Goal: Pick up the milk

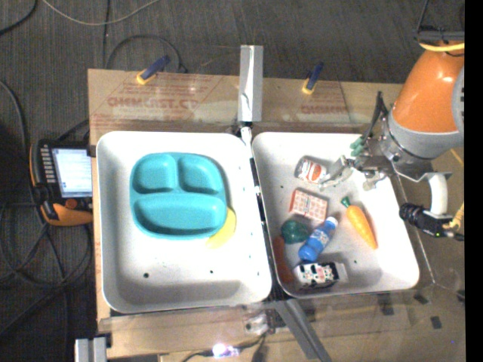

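- Camera view, operator: the milk (317, 274), a cow-patterned carton, lies at the right bin's (407, 266) front edge, not lifted.
- Pincer (349, 165) hovers near that bin's back edge; grip state: you cannot tell.
- Your approach, grasp and lift all remain.

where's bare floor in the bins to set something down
Left bin: bare floor in front of the teal tray and along its left wall. Right bin: a bare strip at the near right, past the carrot. Its middle is crowded: carton, blue bottle, milk, with the gripper over the can.
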Robot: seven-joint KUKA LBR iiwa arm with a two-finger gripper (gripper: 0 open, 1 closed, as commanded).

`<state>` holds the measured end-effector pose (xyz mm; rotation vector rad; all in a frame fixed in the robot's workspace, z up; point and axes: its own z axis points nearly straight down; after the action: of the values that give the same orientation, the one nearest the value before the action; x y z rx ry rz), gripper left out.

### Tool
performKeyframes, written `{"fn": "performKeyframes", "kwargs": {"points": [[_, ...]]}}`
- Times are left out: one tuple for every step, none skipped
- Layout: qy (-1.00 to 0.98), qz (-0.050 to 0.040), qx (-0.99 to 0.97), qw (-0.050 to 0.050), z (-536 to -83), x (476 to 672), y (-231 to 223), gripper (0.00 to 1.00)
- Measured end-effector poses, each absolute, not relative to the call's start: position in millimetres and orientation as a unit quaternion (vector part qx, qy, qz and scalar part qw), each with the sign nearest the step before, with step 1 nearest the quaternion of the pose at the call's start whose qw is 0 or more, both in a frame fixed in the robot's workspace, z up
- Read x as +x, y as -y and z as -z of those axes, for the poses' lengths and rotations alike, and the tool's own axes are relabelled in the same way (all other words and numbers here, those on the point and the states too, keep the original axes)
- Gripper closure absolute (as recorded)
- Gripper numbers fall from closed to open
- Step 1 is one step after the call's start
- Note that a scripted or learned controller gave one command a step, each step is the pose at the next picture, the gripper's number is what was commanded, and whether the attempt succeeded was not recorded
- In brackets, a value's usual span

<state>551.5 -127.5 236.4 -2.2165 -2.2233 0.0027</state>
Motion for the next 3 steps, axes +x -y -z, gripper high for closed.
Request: {"fn": "performKeyframes", "kwargs": {"points": [[0.742,0.0023,-0.671,-0.002,-109,543.6,94,0.00],[0.755,0.0051,-0.655,-0.009,-96,612.1,110,0.00],[0.755,0.0055,-0.656,-0.014,-109,614.5,112,1.00]]}}
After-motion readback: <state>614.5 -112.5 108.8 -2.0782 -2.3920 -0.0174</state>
